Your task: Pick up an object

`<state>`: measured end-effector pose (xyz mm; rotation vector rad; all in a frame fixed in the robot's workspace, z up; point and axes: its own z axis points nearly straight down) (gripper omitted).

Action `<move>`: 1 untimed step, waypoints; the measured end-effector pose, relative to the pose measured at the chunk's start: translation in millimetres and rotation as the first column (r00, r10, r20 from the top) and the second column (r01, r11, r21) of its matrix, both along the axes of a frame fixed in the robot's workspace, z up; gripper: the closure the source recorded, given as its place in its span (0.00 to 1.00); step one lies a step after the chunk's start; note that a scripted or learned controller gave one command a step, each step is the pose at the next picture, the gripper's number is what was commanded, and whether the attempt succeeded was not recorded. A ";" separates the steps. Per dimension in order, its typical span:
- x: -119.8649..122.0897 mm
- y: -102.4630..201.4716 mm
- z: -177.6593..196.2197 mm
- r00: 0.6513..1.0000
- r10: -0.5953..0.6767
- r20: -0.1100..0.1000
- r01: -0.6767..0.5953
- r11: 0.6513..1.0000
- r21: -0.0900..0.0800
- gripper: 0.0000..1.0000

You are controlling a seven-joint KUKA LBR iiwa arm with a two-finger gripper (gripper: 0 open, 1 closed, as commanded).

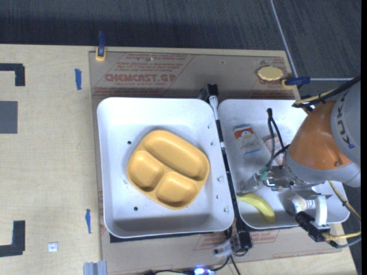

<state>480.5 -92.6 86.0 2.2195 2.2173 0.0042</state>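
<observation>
So the arm (330,139) is reaching in over the right bin (229,116), grey with that big orange band, and its gripper (265,179) sits low in the bin near the front. Honestly can't tell from here what the pincer is doing, it's a jumble of metal and wires at that end. Just in front of it lies a small yellow banana (258,205), curved, lying flat on the bin floor near the front wall, close to the divider between the two bins. I can't say whether the gripper touches it. Further back in the same bin there's a little white packet (248,140) with an orange-red picture at its top and some print below, too small to read. The left bin (109,153) holds a yellow sectioned plate (167,168), three compartments, sitting at a tilt in the middle. Both bins sit on a brown cardboard sheet (143,73) with red lettering along the back that looks like "CHEMCAST GP", a bit blurry though. That's on a pale wood bench (46,153) with black corner marks and bits of blue tape (78,79). A round tan disc (269,73) lies on the cardboard behind the right bin. Dark carpet (172,10) beyond the bench.
</observation>
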 end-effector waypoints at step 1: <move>0.0 0.1 0.0 1.000 0.000 0.000 0.000 1.000 0.000 0.00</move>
